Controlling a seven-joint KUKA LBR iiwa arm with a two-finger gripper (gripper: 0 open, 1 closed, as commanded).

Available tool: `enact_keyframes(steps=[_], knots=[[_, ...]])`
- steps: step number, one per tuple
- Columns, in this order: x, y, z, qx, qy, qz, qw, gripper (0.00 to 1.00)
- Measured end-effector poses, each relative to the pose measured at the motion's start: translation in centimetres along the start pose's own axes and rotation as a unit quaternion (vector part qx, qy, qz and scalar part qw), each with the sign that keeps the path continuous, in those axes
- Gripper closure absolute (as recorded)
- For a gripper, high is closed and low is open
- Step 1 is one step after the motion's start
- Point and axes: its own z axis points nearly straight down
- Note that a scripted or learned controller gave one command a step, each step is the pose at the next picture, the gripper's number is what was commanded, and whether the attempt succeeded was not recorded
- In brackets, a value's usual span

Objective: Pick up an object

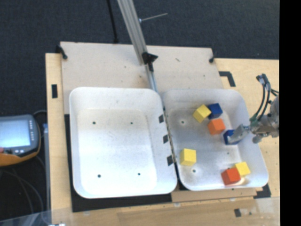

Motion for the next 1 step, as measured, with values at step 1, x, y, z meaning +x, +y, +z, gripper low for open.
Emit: enact_keyframes(steps=[1], knots=[[0.41, 6.91, 3.80, 0.001, 0.000, -0.003, 1.0000, 0.00]])
